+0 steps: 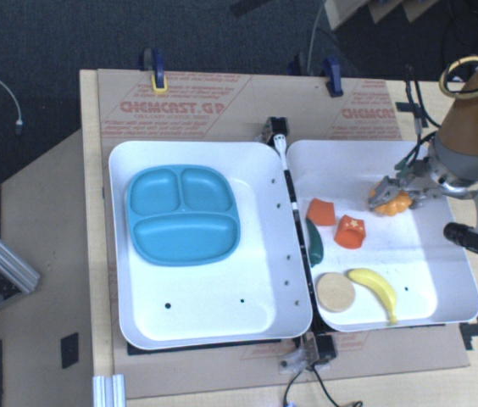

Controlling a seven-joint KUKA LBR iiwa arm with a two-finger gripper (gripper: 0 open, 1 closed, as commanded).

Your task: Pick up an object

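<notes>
Two white bins side by side on a brown board. In the left bin (137,312), a blue tray (184,214). In the right bin (451,299): red block (321,212), red pepper (350,231), dark green piece (314,244) against the left wall, tan disc (336,292), banana (375,291). Gripper (387,197) low over the right bin's far part, pinching an orange piece (397,203) between its fingers, just right of the block.

Right bin (442,308) crowded with 5 objects; left bin's (222,312) front lies open.
</notes>
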